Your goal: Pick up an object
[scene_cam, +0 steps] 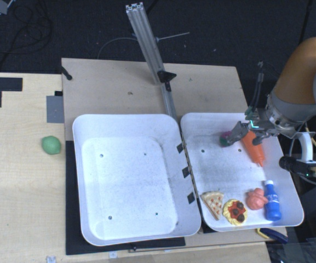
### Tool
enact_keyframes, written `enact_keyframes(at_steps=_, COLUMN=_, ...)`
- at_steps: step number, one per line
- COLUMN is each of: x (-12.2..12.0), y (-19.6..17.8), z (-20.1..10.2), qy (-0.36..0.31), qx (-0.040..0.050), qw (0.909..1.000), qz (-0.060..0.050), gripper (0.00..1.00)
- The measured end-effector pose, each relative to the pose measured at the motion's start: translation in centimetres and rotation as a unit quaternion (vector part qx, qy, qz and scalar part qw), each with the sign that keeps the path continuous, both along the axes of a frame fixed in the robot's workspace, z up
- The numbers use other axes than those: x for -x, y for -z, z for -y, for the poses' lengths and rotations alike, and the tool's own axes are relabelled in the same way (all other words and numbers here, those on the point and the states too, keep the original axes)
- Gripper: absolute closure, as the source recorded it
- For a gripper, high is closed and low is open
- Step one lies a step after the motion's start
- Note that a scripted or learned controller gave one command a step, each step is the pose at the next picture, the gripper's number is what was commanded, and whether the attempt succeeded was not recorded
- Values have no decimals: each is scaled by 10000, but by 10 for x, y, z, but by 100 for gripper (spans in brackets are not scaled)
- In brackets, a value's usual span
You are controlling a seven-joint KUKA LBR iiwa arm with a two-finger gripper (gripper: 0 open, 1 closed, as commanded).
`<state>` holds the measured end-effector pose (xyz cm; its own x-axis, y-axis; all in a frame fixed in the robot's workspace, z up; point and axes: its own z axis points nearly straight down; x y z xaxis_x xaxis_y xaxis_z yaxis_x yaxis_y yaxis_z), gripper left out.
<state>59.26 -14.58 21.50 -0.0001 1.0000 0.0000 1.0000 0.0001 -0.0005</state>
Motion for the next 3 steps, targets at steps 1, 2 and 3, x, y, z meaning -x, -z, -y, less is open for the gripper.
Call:
enact_keyframes(at_steps=1, x=0, y=0, z=0, qy=0, qx=0, qw=10000, qz=0, gripper=0)
enact_keyframes(at_steps=2, x=-4, y=61, z=-5, qy=-5, qx=-5, qw=10000, qz=-26, gripper=0)
enact_keyframes(at_steps=3, x=-6, y=104, z=-6, qy=-4, qx=-3, qw=10000, qz=-19, gripper=0)
